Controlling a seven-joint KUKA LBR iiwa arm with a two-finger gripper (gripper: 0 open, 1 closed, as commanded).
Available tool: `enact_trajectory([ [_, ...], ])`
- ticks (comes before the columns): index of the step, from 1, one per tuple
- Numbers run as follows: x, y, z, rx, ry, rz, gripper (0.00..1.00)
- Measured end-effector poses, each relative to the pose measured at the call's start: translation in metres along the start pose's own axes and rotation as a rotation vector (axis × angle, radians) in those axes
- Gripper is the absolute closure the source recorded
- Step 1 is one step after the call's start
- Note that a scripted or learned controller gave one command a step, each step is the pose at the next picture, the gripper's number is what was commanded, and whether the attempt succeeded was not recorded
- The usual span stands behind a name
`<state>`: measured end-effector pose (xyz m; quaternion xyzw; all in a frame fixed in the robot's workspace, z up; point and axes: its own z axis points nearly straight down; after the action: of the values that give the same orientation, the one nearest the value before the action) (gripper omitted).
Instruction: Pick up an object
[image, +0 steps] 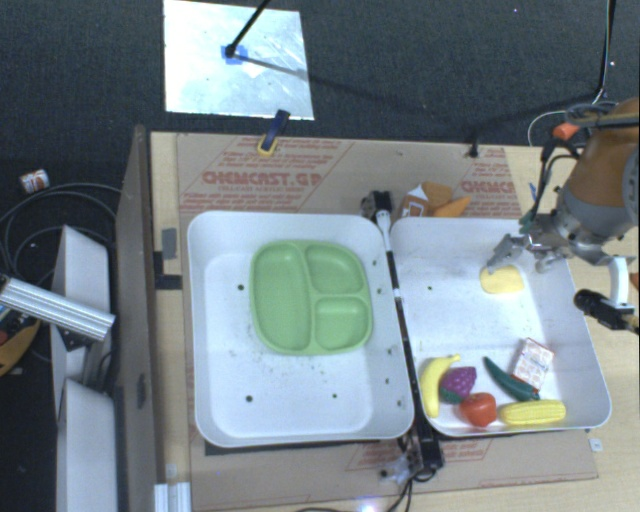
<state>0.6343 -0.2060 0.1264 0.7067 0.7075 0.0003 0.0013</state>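
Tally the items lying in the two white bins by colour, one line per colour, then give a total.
Yellow: 3 (banana, corn cob, pale yellow block)
Green: 2 (divided plate, dark green vegetable)
Red: 1 (tomato)
Purple: 1 (grapes)
White and red: 1 (small carton)
Total: 8

Both bins (300, 420) look like smooth, matt white plastic; the green tray (310, 298) is glossier plastic. The toy banana (435, 380) and corn (532, 412) shine like plastic. Under my bins, the tabletop (290, 170) is printed brown cardboard. At upper left, a foil sheet (240, 60) gleams.
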Motion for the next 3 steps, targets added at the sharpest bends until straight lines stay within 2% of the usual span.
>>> enact_trajectory([
  [1,0.0,0.0,0.038,0.003,0.001,-0.001,0.0],
  [2,-0.001,-0.023,-0.064,-0.006,-0.002,0.001,0.0],
  [3,0.001,-0.02,0.047,0.003,0.002,-0.001,0.0],
])
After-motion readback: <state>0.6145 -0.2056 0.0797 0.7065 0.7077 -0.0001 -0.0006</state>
